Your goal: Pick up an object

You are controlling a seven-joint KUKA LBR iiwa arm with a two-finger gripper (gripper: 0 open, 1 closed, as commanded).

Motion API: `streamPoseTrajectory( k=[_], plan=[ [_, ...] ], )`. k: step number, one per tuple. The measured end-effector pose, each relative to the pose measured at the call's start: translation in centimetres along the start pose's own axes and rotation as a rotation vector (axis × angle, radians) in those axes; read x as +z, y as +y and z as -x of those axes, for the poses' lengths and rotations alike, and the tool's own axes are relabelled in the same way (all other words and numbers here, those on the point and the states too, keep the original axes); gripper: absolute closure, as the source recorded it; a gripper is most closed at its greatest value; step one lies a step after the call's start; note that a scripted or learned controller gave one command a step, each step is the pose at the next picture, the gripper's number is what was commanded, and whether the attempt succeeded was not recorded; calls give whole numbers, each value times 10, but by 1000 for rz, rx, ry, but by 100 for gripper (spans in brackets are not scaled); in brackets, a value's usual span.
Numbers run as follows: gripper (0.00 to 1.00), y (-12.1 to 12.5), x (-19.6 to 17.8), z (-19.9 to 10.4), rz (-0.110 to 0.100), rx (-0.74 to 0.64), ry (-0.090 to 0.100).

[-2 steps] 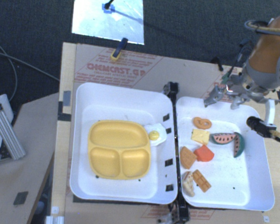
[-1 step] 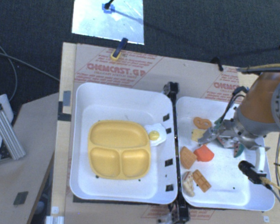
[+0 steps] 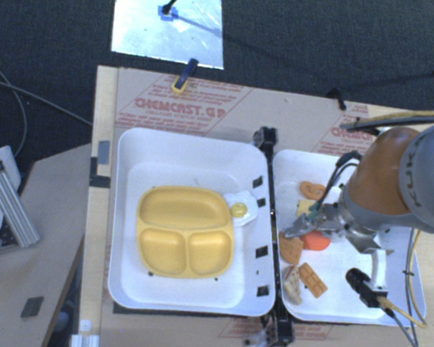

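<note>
My gripper (image 3: 301,225) hangs low over the left part of the right bin (image 3: 395,315), on the grey arm with its orange band (image 3: 382,175). Right beneath it lie a red-orange toy (image 3: 318,242) and a brown round cookie (image 3: 290,250). A yellow piece (image 3: 304,207) and an orange pastry (image 3: 311,190) sit just behind the gripper. Toward the front of the bin lie a waffle-like cracker (image 3: 313,280) and a beige piece (image 3: 291,287). Nothing can be seen held in the gripper.
The left bin (image 3: 126,198) holds a yellow divided tray (image 3: 185,229) and a fried-egg toy (image 3: 239,209) at the tray's right corner. A black divider with clips (image 3: 268,213) runs between the bins. Cables hang at the arm's right side (image 3: 411,274).
</note>
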State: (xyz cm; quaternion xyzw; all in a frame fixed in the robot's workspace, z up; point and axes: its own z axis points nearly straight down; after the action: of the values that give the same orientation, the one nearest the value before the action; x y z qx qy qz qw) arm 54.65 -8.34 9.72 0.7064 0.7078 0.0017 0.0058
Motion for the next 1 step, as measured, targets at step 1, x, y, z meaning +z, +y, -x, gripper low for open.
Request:
streamPoseTrajectory(
  k=[1],
  plan=[
    [100,1,-10,1,-3,0,4]
  ],
)
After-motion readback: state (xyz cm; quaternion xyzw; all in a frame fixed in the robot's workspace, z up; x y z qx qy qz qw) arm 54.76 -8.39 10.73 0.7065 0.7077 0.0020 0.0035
